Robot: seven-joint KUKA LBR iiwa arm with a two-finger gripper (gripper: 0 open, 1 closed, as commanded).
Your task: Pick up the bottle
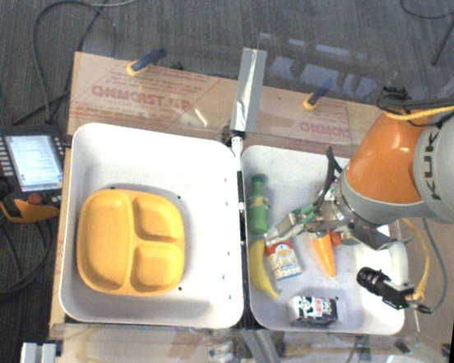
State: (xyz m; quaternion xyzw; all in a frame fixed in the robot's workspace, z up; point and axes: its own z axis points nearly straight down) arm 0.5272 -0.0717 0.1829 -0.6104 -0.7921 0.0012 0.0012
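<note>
While the arm [411, 172] reached in from the right, I logged its hand [303, 221] low over the middle of the right bin [358, 322], tilted toward the bin's left side. Whether the hand was spread or closed I could not tell; nothing was visibly caught in it, so I recorded no grasp.

The bottle [257, 205] lay on its side against the left wall of the right bin, hard by the divider between the two bins, long axis running roughly top to bottom in the view. It was green, with a darker cap end toward the far rim and a yellowish label patch near the middle. I judged the wall contact awkward: little room on that side for a finger to drop in.

A banana [263, 271] lay just below the bottle, curving along the same wall, its upper end near the bottle's base. Beside it sat a small red and white carton [284, 260], then a carrot [325, 253] partly under the wrist, and a black and white packet [315, 309] nearer the front rim. The clutter looked simply tumbled.

The left bin [132, 143] carried a yellow divided tray [131, 241], well apart from the work.

My guess was the hand stood short of the bottle, to its right.
</note>
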